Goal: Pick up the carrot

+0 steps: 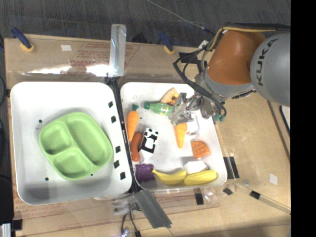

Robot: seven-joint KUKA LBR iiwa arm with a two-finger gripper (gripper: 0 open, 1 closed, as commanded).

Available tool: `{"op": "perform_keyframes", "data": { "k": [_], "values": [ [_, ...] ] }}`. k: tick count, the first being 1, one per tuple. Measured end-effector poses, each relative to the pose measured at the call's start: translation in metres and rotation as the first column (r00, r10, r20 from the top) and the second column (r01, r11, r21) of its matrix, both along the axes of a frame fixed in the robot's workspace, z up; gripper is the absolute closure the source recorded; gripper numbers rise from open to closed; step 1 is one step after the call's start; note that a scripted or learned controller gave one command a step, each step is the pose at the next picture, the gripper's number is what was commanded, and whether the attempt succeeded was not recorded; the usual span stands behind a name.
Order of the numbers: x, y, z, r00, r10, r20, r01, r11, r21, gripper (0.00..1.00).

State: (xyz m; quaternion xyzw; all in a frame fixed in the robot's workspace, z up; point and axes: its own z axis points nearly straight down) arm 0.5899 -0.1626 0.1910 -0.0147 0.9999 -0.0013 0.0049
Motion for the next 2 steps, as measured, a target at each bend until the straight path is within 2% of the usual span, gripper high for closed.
{"op": "perform_keyframes", "data": {
  "k": [1, 2],
  "values": [
    [-0.0206, 0.002, 0.0698, 0.995, -0.101, -0.002, 0.101, 0.995, 0.001, 1.0],
    [-0.0198, 0.0034, 0.0784, 0.996, -0.095, -0.003, 0.095, 0.996, 0.001, 1.0]
  ]
}}
